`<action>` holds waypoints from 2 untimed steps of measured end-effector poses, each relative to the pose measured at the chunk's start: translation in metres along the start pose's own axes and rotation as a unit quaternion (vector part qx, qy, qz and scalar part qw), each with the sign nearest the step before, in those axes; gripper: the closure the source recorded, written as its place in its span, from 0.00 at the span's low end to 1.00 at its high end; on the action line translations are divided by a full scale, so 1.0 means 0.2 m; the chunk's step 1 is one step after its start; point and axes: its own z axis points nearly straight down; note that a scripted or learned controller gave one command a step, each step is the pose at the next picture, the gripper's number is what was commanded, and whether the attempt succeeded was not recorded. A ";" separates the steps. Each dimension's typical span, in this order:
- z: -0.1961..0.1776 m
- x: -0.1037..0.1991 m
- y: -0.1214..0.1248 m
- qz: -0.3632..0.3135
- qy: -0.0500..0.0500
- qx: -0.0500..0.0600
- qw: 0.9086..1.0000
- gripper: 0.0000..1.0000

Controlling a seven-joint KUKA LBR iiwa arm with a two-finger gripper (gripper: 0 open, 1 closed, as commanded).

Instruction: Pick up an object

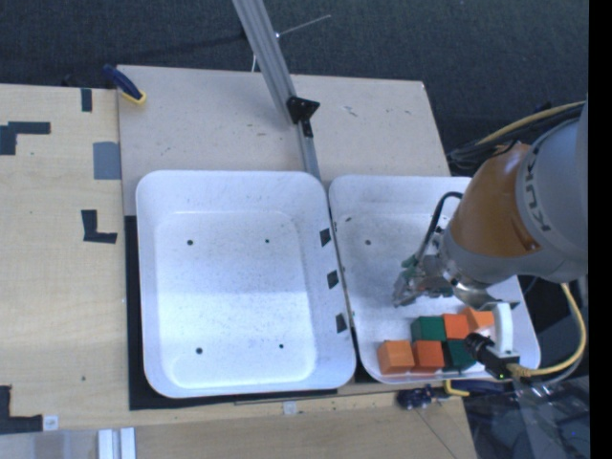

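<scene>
Item: my gripper (413,290), poised low in the right bin (378,208).
Grasp state: cannot tell. Contents: orange blocks (395,356) and green blocks (428,328), clustered at the near corner, just beside my gripper. Left bin (153,199) adjoins.

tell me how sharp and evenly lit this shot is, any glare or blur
Camera view: soft focus overall, with grainy speckle on the left bin; lighting is even and flat with faint shadows along the bin rims; no strong glare, though the white bins look slightly washed out; the gripper is small and blurry, while the orange and green blocks read clearly by colour.
</scene>
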 end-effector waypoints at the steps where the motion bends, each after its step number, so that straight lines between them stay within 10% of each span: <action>1: -0.24 -0.02 -0.04 0.001 -0.001 -0.004 1.000 1.00; 2: -0.46 -0.02 -0.04 0.000 -0.001 -0.004 1.000 1.00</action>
